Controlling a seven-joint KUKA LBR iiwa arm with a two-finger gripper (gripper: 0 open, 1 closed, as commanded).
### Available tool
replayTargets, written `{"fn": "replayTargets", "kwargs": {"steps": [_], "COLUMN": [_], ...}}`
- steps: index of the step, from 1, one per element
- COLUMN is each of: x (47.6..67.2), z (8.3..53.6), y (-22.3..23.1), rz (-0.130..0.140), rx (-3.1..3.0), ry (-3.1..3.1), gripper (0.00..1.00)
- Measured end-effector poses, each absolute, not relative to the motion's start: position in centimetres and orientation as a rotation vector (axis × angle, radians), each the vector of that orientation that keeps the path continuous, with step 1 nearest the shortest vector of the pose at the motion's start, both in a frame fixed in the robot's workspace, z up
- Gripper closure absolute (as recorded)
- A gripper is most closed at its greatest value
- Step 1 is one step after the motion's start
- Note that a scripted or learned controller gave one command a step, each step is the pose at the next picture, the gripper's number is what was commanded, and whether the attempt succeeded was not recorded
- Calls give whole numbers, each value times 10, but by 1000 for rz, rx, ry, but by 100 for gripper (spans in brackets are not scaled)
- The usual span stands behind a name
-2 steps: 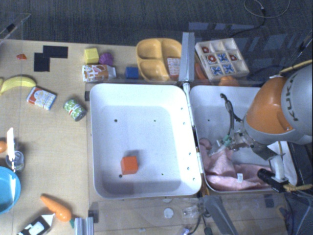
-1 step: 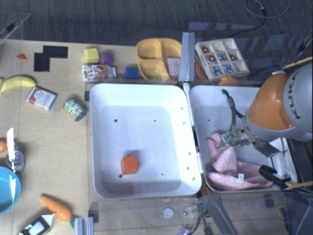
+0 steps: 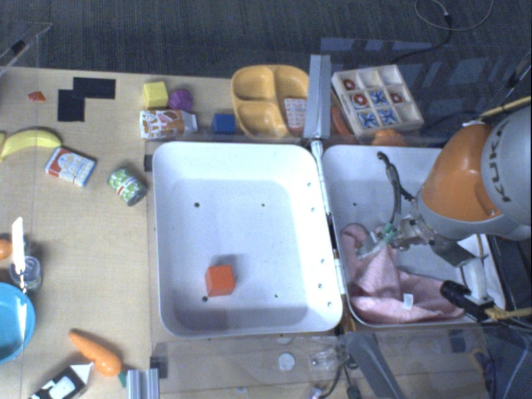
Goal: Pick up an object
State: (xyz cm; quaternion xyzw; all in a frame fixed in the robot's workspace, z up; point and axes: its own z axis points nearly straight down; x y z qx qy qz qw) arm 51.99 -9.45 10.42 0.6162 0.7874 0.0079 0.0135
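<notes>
A small orange cube (image 3: 220, 279) lies in the left white bin (image 3: 179, 223), towards its front. A crumpled pink cloth (image 3: 391, 293) with a white tag fills the front of the right white bin (image 3: 366, 173). My gripper (image 3: 389, 234) hangs over the right bin at the cloth's upper edge, where the fabric rises towards it. The grey arm with its orange band (image 3: 461, 181) comes in from the right and hides part of that bin.
On the bench left of the bins lie a banana (image 3: 29, 142), a small carton (image 3: 70, 167), a green can (image 3: 126, 185), a blue bowl (image 3: 12, 322) and a carrot (image 3: 96, 352). Behind the bins are a yellow tray (image 3: 266, 98) and a tic-tac-toe board (image 3: 376, 98).
</notes>
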Motion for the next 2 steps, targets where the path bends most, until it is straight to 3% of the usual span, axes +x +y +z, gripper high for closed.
{"fn": "replayTargets", "kwargs": {"steps": [1, 2], "x": [557, 493], "z": [91, 91], "y": [-116, -108], "rz": [14, 17], "rx": [2048, 2053], "ry": [2367, 2357], "gripper": [0, 0]}}
